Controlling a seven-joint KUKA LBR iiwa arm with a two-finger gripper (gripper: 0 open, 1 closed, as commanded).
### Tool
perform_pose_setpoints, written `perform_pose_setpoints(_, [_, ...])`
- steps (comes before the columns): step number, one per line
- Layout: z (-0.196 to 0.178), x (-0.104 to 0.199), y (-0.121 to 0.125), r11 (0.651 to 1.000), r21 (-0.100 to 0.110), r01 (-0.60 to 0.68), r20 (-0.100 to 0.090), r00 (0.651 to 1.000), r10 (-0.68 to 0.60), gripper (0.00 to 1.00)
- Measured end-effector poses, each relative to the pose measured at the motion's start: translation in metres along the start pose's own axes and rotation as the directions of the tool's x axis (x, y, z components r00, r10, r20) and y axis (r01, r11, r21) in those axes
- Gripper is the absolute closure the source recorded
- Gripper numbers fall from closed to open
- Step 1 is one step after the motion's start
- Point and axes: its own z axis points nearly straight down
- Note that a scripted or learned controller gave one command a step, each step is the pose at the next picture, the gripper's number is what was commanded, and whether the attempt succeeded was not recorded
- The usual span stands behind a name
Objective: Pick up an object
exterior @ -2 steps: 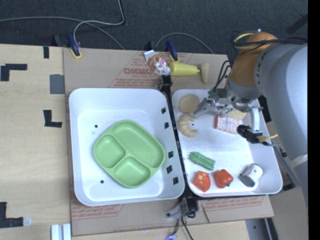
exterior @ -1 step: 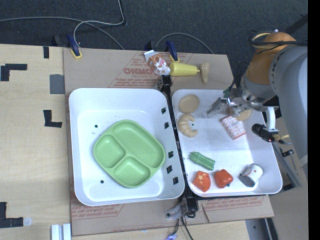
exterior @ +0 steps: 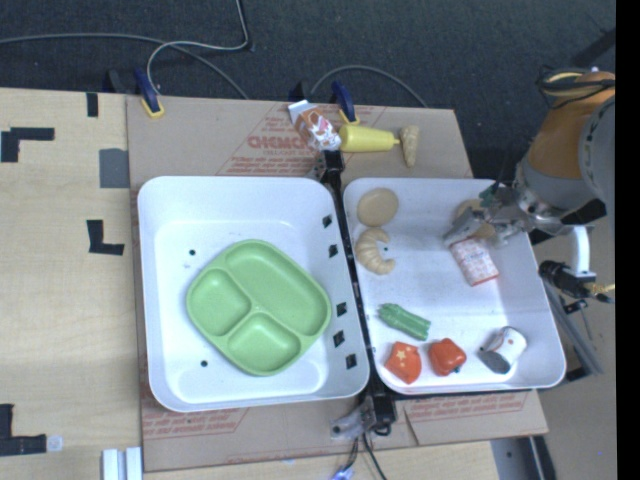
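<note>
While the green tray (exterior: 258, 306) fills the left bin (exterior: 160, 208), everything grabbable sits in the right bin (exterior: 530, 368).

Croissant (exterior: 377, 250) looks light, squashy, best pinched across its middle; green pepper (exterior: 404, 319) probably slick. The pink packet (exterior: 473, 262) lies just under the pincer (exterior: 478, 220), which blurs into clutter, so apart or together, can't tell.

Wooden worktop (exterior: 60, 298) covered by a cardboard sheet (exterior: 250, 138). Two shallow white bins side by side on the cardboard: left bin (exterior: 165, 268), right bin (exterior: 530, 368). Behind the bins, on the cardboard: yellow toy (exterior: 368, 139), small printed packet (exterior: 312, 124).
</note>
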Motion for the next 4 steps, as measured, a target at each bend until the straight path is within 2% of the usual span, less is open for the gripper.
perform_pose_setpoints(1, [0.033, 0.001, 0.021, 1.000, -0.002, 0.002, 0.001, 1.000, -0.002, 0.00])
perform_pose_setpoints(2, [0.034, 0.041, 0.049, 1.000, -0.004, 0.002, -0.001, 1.000, -0.002, 0.00])
perform_pose_setpoints(3, [0.024, 0.040, 0.048, 1.000, -0.003, 0.003, 0.002, 1.000, -0.003, 1.00])
perform_pose_setpoints(4, [0.036, 0.131, 0.047, 1.000, 0.002, 0.003, -0.003, 1.000, -0.003, 1.00])
